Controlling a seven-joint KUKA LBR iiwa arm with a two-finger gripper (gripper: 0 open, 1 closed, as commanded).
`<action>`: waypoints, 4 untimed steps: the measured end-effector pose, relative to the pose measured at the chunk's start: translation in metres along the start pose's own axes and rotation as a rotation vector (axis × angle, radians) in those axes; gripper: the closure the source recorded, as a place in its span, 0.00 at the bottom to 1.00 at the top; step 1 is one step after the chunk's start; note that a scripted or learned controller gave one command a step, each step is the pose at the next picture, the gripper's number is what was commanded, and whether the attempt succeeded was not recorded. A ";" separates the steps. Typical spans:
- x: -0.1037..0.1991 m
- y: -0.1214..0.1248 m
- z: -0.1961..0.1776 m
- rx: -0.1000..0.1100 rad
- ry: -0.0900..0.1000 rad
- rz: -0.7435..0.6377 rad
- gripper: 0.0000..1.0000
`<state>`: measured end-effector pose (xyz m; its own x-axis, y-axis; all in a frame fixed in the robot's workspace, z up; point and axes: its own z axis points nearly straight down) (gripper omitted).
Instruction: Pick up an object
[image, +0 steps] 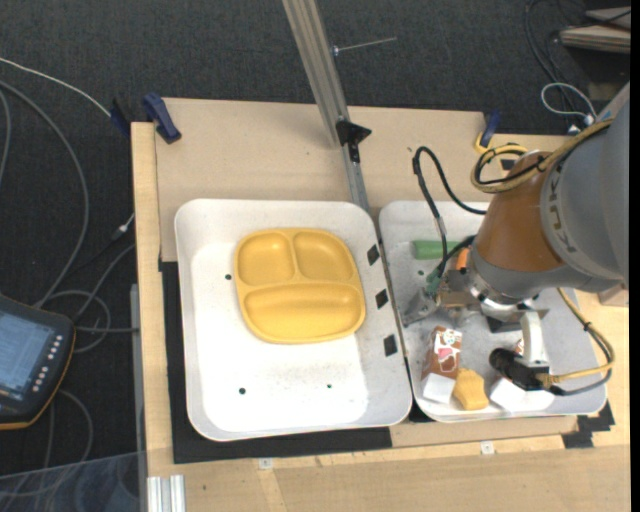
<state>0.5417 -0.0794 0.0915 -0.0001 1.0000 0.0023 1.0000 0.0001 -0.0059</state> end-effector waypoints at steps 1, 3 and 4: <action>0.001 0.001 -0.012 -0.005 0.001 0.000 1.00; -0.007 0.002 -0.139 -0.015 -0.004 -0.001 1.00; -0.007 0.003 -0.170 -0.011 -0.003 -0.002 1.00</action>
<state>0.5457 -0.0870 0.2613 -0.0017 1.0000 -0.0006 1.0000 0.0017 0.0055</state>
